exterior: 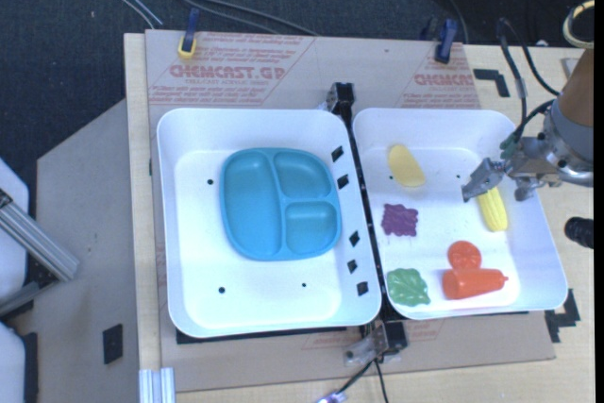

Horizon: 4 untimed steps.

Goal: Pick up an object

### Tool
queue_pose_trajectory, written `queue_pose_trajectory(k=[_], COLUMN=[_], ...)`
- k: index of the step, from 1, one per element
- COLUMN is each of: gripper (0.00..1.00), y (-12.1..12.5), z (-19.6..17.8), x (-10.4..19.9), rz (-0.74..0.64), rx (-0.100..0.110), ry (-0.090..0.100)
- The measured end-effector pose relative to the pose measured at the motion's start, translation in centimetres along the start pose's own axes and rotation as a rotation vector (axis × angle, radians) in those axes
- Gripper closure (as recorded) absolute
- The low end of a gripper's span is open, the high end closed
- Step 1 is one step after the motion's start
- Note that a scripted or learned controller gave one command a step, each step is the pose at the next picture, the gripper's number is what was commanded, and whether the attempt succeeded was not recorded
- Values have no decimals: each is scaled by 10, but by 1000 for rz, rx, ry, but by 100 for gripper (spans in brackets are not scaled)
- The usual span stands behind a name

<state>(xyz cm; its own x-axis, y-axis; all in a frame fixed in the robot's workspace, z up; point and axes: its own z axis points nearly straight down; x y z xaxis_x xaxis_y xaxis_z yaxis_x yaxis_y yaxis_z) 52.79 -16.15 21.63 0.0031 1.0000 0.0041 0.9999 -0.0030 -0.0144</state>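
Over the right bin (528, 293), the gripper (501, 184) hangs with fingers spread, straddling the top of a yellow corn cob (494, 209). At 9 o'clock sits a yellow lemon-like piece (407, 166); purple grapes (399, 220), a green leafy toy (408, 287) and an orange piece (469, 273) lie toward 7 o'clock. A blue divided plate (279, 203) fills the left bin (184, 288). The board (236, 66) reads "CHEMCAST GP".

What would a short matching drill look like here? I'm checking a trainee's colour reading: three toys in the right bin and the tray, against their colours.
Things:
1. divided tray
2. grape bunch
3. corn cob
4. lettuce leaf

Colours:
A. green
B. yellow
C. blue
D. purple

Pairs: 1-C, 2-D, 3-B, 4-A
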Motion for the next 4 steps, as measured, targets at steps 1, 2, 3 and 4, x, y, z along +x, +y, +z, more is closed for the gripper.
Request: queue_pose_trajectory(k=[1,2,3,4], gripper=[0,0,0,0], y=[3,6,3,2], z=[-7,56,120,132], x=[0,-1,0,1], rz=[-4,-3,-3,-3], rx=[-13,-7,-6,-11], ry=[-3,-1,0,-2])
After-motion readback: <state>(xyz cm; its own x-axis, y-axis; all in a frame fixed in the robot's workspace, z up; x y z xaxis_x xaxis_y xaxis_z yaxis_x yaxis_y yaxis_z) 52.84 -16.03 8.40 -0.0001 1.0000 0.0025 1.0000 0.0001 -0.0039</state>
